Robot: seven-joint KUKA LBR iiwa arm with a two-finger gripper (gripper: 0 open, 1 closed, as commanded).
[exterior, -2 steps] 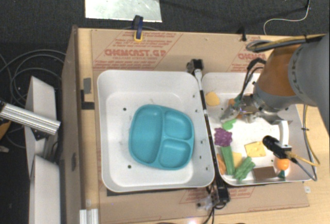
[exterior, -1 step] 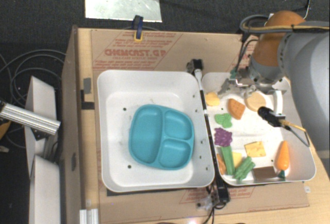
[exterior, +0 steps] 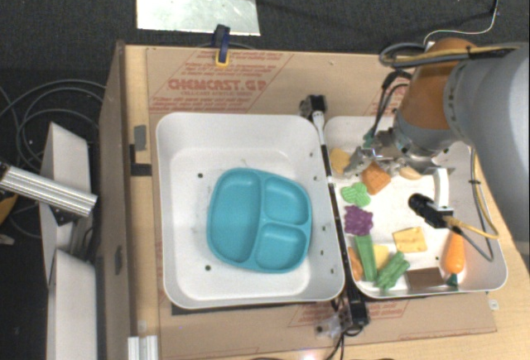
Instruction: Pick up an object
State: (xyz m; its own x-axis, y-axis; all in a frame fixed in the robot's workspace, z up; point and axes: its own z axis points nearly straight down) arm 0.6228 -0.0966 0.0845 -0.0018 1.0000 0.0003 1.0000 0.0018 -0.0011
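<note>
Crowding the right bin point(exterior: 497, 271): toy foods around the end effector point(exterior: 374, 161), grip state indiscernible.

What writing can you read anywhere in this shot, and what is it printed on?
"CHEMCAST GP": large red letters on the brown protective sheet covering the bench behind the left bin.
Smaller red lines above and below those letters: too blurred to read.
Faint red print on the same sheet along the front edge, below the bins: too small to read.
No readable text on the blue tray, the toy food or the arm.
</note>
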